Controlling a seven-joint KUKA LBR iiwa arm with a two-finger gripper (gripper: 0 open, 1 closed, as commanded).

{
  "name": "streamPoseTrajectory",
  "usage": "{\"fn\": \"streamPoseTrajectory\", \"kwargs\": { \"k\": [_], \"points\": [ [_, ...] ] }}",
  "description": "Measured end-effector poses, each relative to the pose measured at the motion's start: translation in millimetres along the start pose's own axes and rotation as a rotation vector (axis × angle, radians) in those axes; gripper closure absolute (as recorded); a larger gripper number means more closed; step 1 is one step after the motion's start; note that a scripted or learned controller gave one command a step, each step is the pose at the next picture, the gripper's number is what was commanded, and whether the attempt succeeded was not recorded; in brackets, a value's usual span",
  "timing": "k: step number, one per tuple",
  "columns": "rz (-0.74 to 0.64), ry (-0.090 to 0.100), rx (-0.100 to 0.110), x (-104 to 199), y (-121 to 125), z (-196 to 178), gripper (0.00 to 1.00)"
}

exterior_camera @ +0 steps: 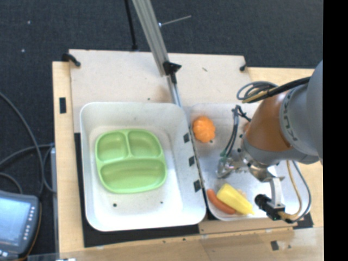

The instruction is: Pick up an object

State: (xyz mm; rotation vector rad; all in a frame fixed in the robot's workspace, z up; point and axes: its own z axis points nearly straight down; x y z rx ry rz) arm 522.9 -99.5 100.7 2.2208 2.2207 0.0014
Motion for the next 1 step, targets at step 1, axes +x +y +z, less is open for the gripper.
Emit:
{"fn": "streamPoseTrajectory", "kwargs": {
  "k": [1],
  "points": [
    [0.002,-0.001,-0.001,-0.1,3.1,-0.1,1.00]
  ]
}}
